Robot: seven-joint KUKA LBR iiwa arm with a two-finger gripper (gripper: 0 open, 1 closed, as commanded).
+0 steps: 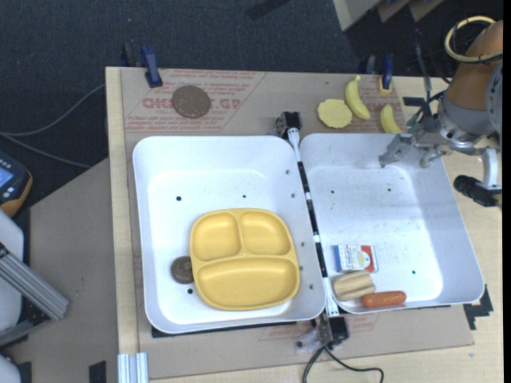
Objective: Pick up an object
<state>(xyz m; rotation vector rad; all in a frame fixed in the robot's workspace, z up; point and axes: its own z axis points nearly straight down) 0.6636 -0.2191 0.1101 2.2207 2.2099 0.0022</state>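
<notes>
My gripper (411, 152) hangs over the far edge of the right bin (415, 214), open, with nothing between its fingers. At that bin's near left corner, well away from the gripper, lie a small white, blue and red carton (354, 257), a tan bread roll (353, 284) and a red sausage (384, 298). The left bin (160, 182) holds a yellow divided plate (243, 258) with a brown round cookie (183, 270) at its left side.
Outside the bins on the far bench lie a brown disc (191, 100), a yellow round piece (335, 113) and two toy bananas (357, 98) (389, 119). Blue clamps (149, 66) stand at the back edge. The grey arm (471, 102) enters from the upper right.
</notes>
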